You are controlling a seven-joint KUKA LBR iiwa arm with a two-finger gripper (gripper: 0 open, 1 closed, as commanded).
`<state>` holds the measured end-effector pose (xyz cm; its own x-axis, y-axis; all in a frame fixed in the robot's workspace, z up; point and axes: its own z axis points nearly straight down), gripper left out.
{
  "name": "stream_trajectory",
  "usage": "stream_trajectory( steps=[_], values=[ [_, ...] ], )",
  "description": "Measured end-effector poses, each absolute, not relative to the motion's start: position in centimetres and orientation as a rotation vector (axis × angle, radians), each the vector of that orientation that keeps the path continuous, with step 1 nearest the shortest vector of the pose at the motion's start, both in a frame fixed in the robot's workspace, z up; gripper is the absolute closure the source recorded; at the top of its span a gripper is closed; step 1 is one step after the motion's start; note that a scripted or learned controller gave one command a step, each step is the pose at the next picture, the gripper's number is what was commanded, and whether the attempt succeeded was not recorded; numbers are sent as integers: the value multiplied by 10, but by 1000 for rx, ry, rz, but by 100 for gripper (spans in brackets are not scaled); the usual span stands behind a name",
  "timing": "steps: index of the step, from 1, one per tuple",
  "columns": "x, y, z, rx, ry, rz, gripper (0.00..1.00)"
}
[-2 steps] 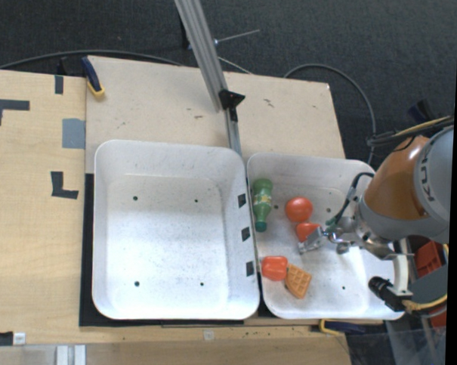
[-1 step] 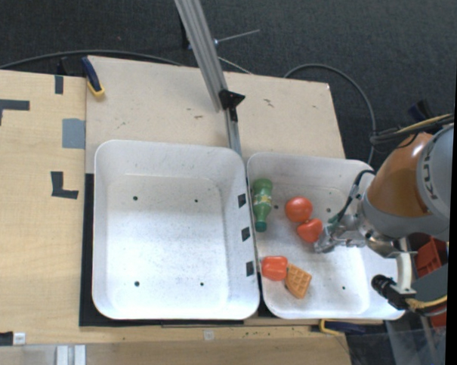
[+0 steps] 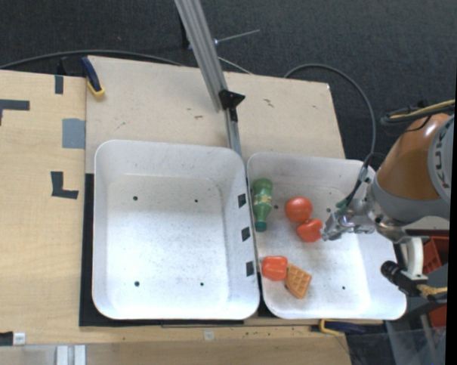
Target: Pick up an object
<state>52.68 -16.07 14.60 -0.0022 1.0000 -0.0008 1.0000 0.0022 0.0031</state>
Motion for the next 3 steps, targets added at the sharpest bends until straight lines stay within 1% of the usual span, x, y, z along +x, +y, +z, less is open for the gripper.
stream_trajectory(
  steps=[1,2,3],
  values=[
    [531,-150,199,2216,2222,4,100],
    [533,-150,252,2216,2220,3,100],
    [536,-97,258,2215,2230,2,100]
  ],
)
